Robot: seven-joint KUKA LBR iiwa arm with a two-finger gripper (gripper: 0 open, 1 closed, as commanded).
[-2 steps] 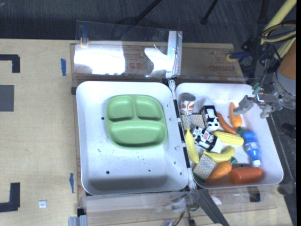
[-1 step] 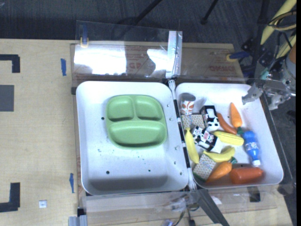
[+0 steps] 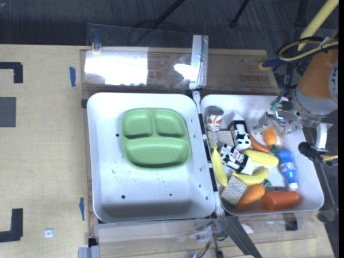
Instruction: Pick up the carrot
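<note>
Carrot (image 3: 251, 194) at front of right bin (image 3: 314, 168), tip toward sponge (image 3: 234, 187), touching red sausage (image 3: 280, 199), banana (image 3: 252, 176) just behind. Likely light rigid plastic, smooth, tapered; judge best hold across thick middle. Gripper (image 3: 279, 121) at bin's back right, over small orange piece (image 3: 270, 136), well apart from carrot. Gripper state: cannot tell.

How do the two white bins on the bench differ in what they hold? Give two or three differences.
The left bin holds one item, a green divided plate; the right bin holds a crowded pile of toy food, among it bananas, a blue bottle and a carrot. The gripper is over the right bin, not the left bin. Both are shallow and white.
</note>
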